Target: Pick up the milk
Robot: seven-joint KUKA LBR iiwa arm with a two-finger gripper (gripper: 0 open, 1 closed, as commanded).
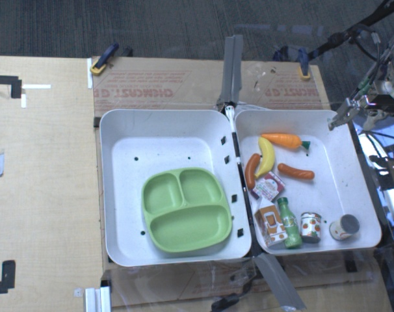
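I see the gripper [345, 114] poised at the right bin's [363, 174] far right corner, half lost in cables; I cannot tell how it is set. Well out to its left, the left bin [119, 174] carries a green divided plate [184, 210], three compartments, nothing in them that I can make out. The right bin just below the gripper holds everything else. Nearest it, a carrot [283, 140], then a banana [266, 156] and two sausages [295, 171] [250, 169]. Farther toward the near wall, a small pink-and-white carton [268, 188], the milk carton [270, 224] with a green bottle [288, 224] touching it, a printed can [311, 227] and a small tin [344, 227]. The milk's label is too small for me to read.
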